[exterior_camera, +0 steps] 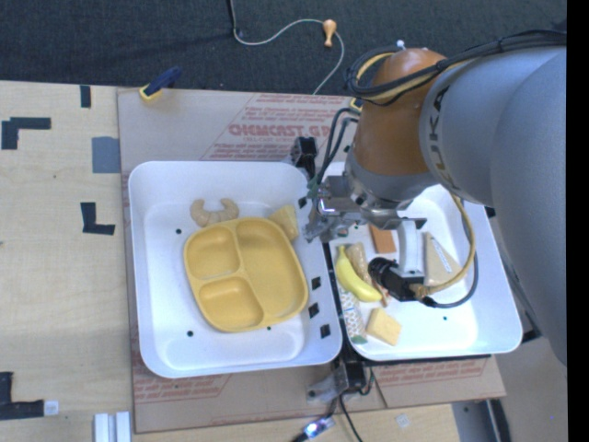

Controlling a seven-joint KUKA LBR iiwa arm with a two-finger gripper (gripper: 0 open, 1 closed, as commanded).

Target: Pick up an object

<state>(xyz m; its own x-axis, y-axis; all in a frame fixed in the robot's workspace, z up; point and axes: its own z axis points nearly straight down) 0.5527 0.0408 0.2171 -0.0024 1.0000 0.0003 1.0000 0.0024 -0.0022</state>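
My gripper (324,217) hangs low over the divider between the two bins, at the right bin's left edge, below the orange wrist band. Just under and right of it in the right bin (504,313) lie a yellow banana (355,280), an orange-brown block (383,239), a pale cheese wedge (384,326) and a tan bread slice (441,258). The left bin (147,274) holds a yellow divided plate (244,274), a tan curved pastry piece (213,212) and a small yellow chunk (284,219) close to the gripper's left. The wrist hides the gripper's tips.
The arm's bulk covers the right bin's upper part. A black cable loop (396,282) from the wrist dangles over the banana. Both bins rest on cardboard (221,127) on a wooden bench; a cord with a small orange end (329,31) lies behind.
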